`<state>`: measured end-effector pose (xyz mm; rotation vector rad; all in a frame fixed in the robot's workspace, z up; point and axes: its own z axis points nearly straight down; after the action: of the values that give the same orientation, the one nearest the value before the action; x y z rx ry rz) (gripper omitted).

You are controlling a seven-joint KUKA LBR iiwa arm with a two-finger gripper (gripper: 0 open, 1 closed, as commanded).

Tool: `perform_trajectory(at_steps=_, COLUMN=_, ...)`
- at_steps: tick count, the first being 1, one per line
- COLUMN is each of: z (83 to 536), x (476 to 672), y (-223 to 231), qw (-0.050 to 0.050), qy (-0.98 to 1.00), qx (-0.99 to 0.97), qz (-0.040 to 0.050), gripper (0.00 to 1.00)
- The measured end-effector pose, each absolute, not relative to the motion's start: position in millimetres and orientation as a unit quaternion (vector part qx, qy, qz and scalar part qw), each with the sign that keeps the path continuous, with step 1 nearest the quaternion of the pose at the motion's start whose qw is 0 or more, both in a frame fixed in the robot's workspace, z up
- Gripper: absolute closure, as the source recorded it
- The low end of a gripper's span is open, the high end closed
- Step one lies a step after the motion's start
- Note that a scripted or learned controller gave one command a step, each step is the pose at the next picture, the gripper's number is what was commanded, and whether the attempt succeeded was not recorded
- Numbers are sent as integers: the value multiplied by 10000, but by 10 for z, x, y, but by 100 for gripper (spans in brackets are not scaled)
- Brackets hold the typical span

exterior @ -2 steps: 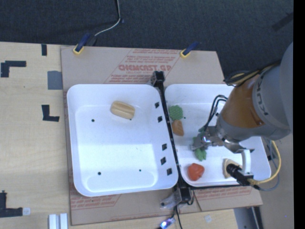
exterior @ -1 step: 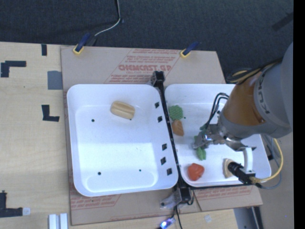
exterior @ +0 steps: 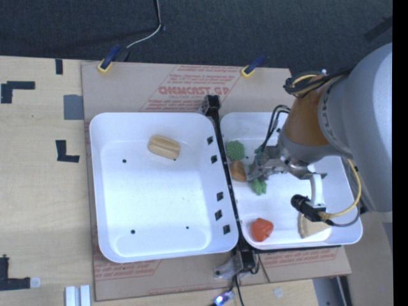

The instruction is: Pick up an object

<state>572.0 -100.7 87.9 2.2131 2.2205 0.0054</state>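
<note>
My gripper (exterior: 260,171) is down in the right bin (exterior: 341,234), at its left-middle. A small green piece (exterior: 259,187) lies just under and in front of it, touching or very close. A tan-orange item (exterior: 238,171) sits to the gripper's left against the bin wall, with a green leafy item (exterior: 235,150) behind it. Toward the front of this bin rest a red tomato-like object (exterior: 261,229) and a pale wedge (exterior: 310,227). The left bin (exterior: 108,234) holds a bread roll (exterior: 164,146).
The grey arm with its orange band (exterior: 306,123) covers the right bin's back right part. A black divider (exterior: 220,171) runs between the bins. A black and yellow cable (exterior: 331,218) loops near the wedge. Cardboard (exterior: 185,88) lies beneath both bins.
</note>
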Motion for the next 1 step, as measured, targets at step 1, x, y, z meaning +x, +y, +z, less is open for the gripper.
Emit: perform_trajectory(at_steps=1, z=902, x=5206, y=-1161, qw=47, qy=7067, qx=7075, qz=31, gripper=100)
